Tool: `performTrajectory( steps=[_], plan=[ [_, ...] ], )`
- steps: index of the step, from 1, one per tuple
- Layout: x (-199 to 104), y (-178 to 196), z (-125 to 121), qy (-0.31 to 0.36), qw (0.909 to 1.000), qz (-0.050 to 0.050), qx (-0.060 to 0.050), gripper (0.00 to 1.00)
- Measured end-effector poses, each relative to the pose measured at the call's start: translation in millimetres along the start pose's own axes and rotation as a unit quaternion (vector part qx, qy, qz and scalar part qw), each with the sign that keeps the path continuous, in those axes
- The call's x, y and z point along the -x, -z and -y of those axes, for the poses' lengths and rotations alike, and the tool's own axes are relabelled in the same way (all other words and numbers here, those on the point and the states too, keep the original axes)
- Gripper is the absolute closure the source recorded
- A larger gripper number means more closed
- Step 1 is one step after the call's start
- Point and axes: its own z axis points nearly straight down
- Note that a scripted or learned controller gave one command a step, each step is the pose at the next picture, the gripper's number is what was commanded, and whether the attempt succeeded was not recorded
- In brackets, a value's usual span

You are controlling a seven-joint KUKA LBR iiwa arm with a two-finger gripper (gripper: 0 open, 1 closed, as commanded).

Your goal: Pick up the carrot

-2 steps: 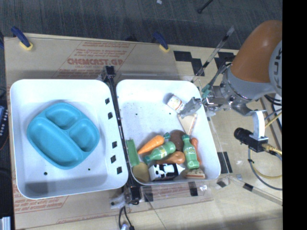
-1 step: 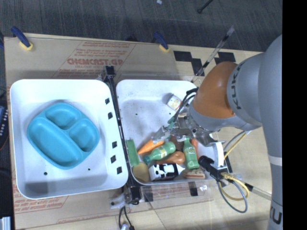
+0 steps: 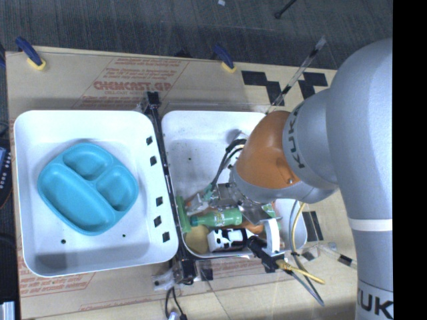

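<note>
Down at the lower middle of the frame, the gripper [image 3: 230,209] is buried in clutter in the right bin [image 3: 200,135]; can't tell its state. Carrot [image 3: 255,227] peeks out orange just right of the green bottle [image 3: 217,217].

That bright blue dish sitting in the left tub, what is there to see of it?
The blue plate looks like smooth, moulded plastic, rounded in outline and split by raised ridges into three compartments: one small at the top, one at the right, one large along the lower left. It lies flat, face up, turned at a slant, on the floor of the left bin, apart from its walls. Nothing touches it.
</note>
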Motion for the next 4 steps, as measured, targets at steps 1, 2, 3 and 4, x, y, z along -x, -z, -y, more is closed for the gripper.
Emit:
performTrajectory(
  steps=[1, 2, 3, 4],
  plan=[
    [29, 43, -54, 0.052, 0.9986, 0.001, 0.001, 0.0],
    [14, 4, -114, 0.016, 0.9998, 0.006, 0.003, 0.0],
    [8, 2, -110, -0.128, 0.9918, 0.002, 0.002, 0.0],
    [13, 0, -93, -0.31, 0.9507, 0.0, -0.003, 0.0]
  ],
)
